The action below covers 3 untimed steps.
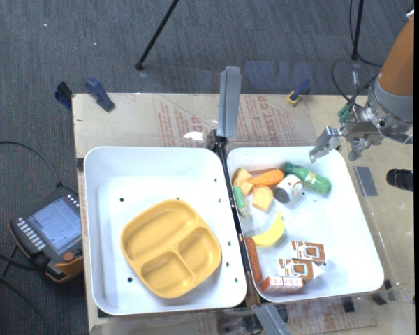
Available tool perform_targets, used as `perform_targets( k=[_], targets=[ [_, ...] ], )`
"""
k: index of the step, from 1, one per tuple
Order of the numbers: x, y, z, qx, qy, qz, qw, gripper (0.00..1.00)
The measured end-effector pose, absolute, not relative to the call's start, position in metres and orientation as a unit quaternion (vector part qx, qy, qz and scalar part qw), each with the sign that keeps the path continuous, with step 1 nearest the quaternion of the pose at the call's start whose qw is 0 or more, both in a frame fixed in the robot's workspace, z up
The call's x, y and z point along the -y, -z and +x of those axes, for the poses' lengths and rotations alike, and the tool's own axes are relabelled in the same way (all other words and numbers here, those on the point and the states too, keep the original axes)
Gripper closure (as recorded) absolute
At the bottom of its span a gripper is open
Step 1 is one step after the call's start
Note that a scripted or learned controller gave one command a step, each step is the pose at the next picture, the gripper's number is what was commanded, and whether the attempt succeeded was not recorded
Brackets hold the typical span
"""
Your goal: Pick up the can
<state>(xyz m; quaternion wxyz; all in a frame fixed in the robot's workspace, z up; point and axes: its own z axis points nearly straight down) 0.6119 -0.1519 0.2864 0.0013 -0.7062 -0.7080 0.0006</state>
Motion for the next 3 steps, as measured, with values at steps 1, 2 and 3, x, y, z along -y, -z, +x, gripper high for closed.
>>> perform_targets(
  k=[1,2,3],
  targets=[
    [0.143,-0.134,0.600,0.640,-0.0014,-0.769,0.003,0.00],
    [0.122,-0.086,0.597,0.646,-0.0011,-0.763,0.002,0.00],
    [0.122,-0.086,0.597,0.646,-0.0010,-0.763,0.002,0.00]
  ],
)
